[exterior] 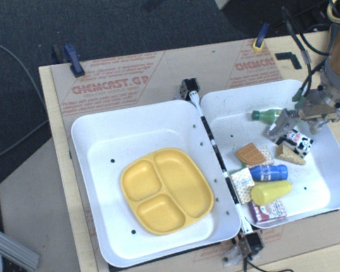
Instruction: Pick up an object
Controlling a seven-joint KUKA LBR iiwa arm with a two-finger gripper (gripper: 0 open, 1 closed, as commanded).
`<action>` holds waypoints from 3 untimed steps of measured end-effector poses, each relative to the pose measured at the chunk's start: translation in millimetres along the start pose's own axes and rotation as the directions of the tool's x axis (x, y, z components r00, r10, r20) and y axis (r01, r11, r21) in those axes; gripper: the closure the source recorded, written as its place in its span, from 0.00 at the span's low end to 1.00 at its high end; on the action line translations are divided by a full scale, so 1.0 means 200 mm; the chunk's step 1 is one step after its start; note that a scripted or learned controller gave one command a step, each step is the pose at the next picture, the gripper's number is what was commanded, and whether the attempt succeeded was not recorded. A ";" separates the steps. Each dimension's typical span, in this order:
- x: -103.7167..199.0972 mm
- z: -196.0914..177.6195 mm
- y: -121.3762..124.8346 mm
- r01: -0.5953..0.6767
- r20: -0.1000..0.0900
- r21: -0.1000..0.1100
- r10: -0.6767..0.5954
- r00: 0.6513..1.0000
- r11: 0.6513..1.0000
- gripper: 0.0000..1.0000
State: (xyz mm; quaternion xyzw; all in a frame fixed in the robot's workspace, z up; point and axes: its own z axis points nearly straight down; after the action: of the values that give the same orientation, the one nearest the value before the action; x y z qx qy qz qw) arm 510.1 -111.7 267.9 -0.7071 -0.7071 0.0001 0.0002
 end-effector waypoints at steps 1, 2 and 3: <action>-0.01 0.57 0.23 0.000 -0.001 0.003 0.000 1.000 1.000 0.00; 0.08 0.90 0.24 -0.001 0.002 -0.008 0.001 1.000 1.000 0.00; 0.09 0.84 0.25 0.001 0.000 -0.016 -0.001 1.000 1.000 1.00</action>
State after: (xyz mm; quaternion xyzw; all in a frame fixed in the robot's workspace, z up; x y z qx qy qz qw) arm 560.2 -93.4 100.4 -0.7066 -0.7075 -0.0058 -0.0056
